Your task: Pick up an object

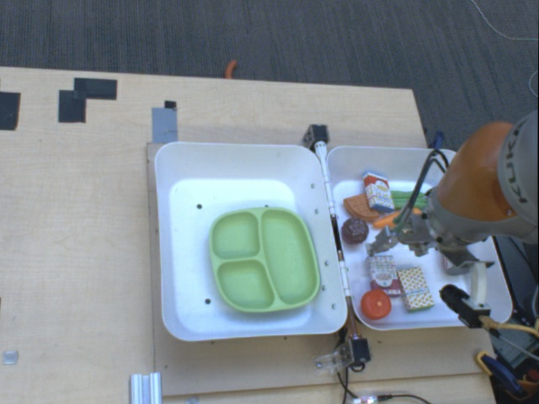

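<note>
gripper (389,241) low in right bin (493,310), above small packet (382,269); can't tell its opening or hold; packet likely light, crushable; take its narrow sides.

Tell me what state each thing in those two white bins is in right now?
Green tray: lying flat in the left bin, compartments bare.
Red tomato: resting loose in the right bin.
Dark round piece: lying loose.
Patterned packet: lying flat.
Gripper: low over the toys.
</note>
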Robot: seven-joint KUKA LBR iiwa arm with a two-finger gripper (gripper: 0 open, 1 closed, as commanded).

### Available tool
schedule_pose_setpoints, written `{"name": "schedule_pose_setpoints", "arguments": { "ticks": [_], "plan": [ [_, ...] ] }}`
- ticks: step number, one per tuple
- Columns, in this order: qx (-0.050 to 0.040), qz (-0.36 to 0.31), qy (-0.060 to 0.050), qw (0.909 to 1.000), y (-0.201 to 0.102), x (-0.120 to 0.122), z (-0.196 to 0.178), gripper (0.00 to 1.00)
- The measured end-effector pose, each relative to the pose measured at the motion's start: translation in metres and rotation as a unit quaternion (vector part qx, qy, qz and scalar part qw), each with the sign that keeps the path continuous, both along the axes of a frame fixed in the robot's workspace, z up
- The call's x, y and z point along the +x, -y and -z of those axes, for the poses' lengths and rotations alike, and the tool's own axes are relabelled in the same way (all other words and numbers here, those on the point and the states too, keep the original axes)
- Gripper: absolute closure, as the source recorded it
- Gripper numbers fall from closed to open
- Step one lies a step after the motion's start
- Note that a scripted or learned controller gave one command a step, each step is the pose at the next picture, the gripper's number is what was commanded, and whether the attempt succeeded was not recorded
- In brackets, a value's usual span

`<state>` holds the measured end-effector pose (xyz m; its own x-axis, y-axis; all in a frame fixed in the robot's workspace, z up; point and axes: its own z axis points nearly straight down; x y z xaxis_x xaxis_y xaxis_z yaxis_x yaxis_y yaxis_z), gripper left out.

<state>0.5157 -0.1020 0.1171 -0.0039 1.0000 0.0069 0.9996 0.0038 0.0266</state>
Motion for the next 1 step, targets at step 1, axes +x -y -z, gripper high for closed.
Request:
{"name": "schedule_pose_setpoints", "arguments": {
  "ticks": [1],
  "plan": [
    [-0.0053, 0.003, -0.007, 1.0, -0.017, -0.0252, 0.0312, 0.0]
  ]
}}
